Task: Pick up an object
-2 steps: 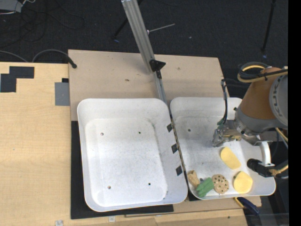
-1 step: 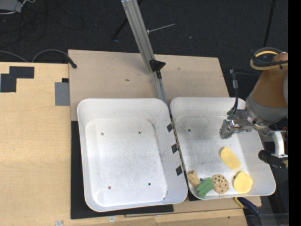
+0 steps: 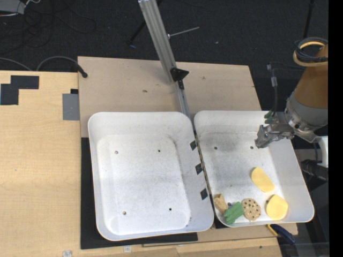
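In the right bin (image 3: 236,125) lie two yellow rounded pieces, one (image 3: 262,179) mid-right and one (image 3: 277,206) by the near right corner. A brown dotted cookie (image 3: 250,209), a green piece (image 3: 233,213) and a small tan piece (image 3: 220,202) sit along the near edge. My gripper (image 3: 262,139) hangs over the bin's far right part, well above and behind the upper yellow piece. Nothing shows between its fingers.
The left bin (image 3: 107,127) stands beside the right one, with black clips along the shared wall. A slanted aluminium rail (image 3: 161,42) rises behind the bins. The arm's orange band (image 3: 313,84) is at the right edge.
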`<action>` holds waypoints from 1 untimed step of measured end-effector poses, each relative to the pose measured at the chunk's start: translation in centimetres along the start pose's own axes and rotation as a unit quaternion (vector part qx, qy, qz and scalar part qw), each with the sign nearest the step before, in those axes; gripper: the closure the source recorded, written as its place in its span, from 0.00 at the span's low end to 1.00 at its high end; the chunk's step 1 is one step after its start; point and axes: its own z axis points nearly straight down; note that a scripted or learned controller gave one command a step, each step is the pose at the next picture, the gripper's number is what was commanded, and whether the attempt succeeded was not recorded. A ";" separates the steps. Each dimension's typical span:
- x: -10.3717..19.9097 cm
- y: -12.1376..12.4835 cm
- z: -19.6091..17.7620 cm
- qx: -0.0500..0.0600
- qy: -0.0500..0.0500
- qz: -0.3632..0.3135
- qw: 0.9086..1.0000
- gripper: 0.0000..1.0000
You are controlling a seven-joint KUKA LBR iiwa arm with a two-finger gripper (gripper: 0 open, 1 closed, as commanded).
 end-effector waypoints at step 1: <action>0.0 0.1 -4.2 0.000 0.000 0.000 1.000 1.00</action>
